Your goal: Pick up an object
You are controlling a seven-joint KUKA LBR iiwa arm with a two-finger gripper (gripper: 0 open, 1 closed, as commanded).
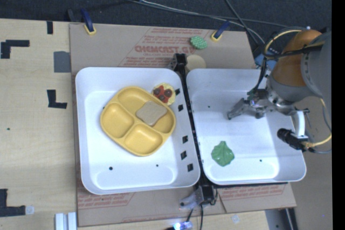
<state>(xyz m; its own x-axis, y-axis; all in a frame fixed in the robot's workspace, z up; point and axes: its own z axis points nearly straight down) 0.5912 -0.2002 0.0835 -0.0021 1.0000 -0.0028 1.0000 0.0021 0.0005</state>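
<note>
Over the right bin [280, 167], near its back edge, the hand [233, 113] hangs low with its fingers pointing toward the divider; whether they are spread or clenched cannot be told, and nothing shows between them. A green leafy piece [222, 153] lies near the right bin's front left corner, well apart from the hand. The left bin [91, 169] carries a yellow tray [116, 121] with a tan slice [151, 112] in one compartment. A small red-and-yellow item [163, 92] sits just beside the tray's back right rim
</note>
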